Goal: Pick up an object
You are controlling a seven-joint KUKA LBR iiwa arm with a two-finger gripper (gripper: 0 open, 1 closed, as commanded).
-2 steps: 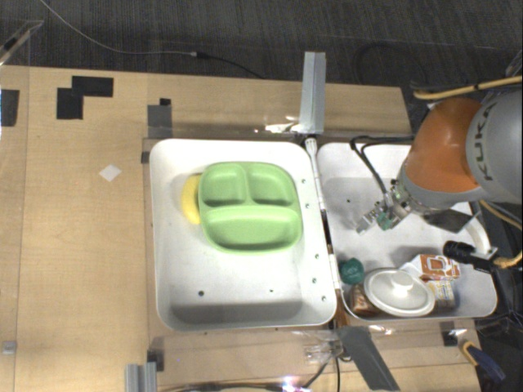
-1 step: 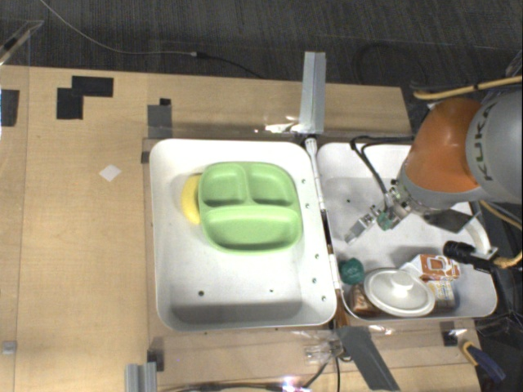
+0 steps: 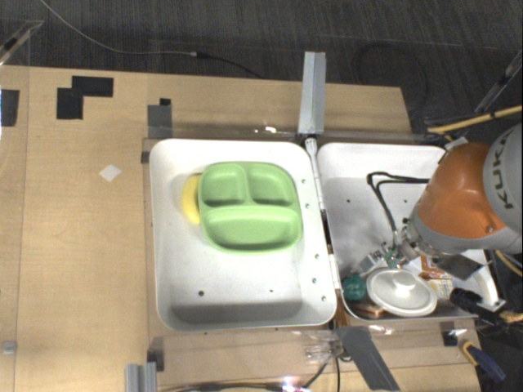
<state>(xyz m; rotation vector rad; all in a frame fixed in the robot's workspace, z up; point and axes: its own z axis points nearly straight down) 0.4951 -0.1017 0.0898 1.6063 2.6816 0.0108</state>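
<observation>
My arm reaches into the right bin (image 3: 351,178) from the right, its orange band (image 3: 458,194) covering the wrist. The gripper (image 3: 391,256) points down at the bin's near end, just above a round white lidded dish (image 3: 400,293). A small teal object (image 3: 353,287) lies left of the dish, with a brownish item (image 3: 369,309) at the bin's front wall. Some small packets (image 3: 437,280) sit to the right of the dish. In the left bin (image 3: 237,300) a green divided plate (image 3: 248,205) rests partly on a yellow object (image 3: 189,200).
A black cable (image 3: 384,188) loops across the far half of the right bin. A metal divider post (image 3: 311,92) stands behind the wall between the bins. The wooden bench (image 3: 73,243) extends to the left.
</observation>
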